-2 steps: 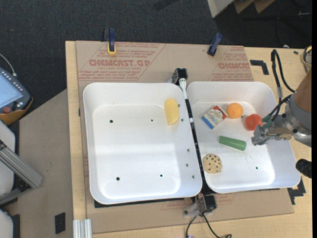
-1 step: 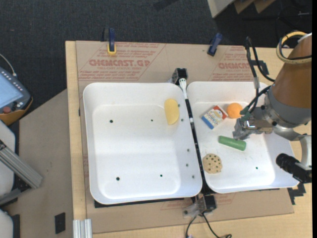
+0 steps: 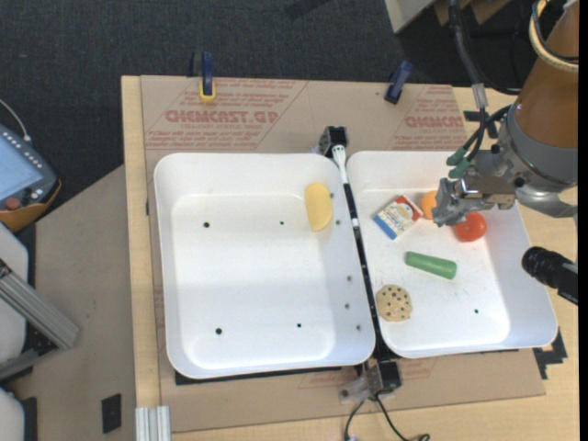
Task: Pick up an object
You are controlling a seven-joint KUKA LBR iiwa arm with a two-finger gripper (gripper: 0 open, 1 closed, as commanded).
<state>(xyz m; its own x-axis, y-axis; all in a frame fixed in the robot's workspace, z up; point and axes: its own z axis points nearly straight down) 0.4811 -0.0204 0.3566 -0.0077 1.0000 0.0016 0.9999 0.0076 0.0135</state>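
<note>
My gripper (image 3: 449, 206) hangs over the back part of the right bin (image 3: 514, 324). It sits between a small orange object (image 3: 427, 202), partly hidden at its left, and a red round object (image 3: 471, 229) just below and to its right. A white packet with red and blue print (image 3: 397, 216) lies to the left of the orange one. Nearer the front lie a green cylinder (image 3: 431, 264) and a round speckled cookie (image 3: 394, 302). A yellow oblong object (image 3: 318, 207) rests in the left bin (image 3: 230, 274) near its right wall.
The two bins meet at a black divider strip (image 3: 354, 246). The arm's orange band and grey wrist (image 3: 551, 108) rise at the right. A black cylindrical part (image 3: 551, 272) juts over the right bin's right rim. Two clamps (image 3: 207, 76) hold the board at the back.
</note>
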